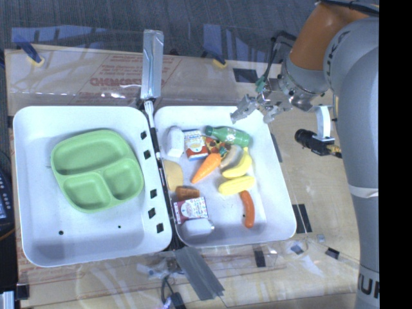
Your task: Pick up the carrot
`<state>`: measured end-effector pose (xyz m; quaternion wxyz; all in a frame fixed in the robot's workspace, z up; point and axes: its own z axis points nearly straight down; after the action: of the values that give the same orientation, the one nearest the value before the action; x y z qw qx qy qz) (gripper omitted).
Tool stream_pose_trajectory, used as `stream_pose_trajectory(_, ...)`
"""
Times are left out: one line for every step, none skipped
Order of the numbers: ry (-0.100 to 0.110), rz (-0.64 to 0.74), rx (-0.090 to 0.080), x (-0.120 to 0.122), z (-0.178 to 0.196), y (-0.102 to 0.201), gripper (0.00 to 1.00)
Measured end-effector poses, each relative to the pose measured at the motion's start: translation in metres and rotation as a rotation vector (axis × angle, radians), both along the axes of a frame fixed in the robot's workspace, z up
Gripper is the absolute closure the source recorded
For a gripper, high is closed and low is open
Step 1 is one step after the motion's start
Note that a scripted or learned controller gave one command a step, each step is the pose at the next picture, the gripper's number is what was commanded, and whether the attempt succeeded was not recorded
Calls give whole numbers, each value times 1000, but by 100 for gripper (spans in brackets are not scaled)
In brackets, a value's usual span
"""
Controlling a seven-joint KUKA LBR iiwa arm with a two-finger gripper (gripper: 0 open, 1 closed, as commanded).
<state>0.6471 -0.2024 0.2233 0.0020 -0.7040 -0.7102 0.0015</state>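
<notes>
Two bins: the green tray (96, 169) lies left; the carrot (206, 167) lies slanted in the right bin (273, 198), touching a banana (237, 164). Gripper (257, 108) hovers above the far rim, apparently parted, holding nothing. Crowding could cause a wrong grasp.

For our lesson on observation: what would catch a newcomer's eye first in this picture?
Probably the pale green three-compartment plastic tray lying alone in the left white bin. Next, the jumble of toy food in the right white bin, where the orange carrot lies near the middle beside two yellow bananas. The grey arm's gripper hangs over that bin's far right corner.
</notes>
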Motion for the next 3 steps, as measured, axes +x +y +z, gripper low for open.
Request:
stream_pose_trajectory(2, -189, 0, -47, -89, 65, 0)
stream_pose_trajectory(1, -285, -1, -65, -132, 62, 0)
stream_pose_trajectory(4, -282, 0, -66, -123, 63, 100)
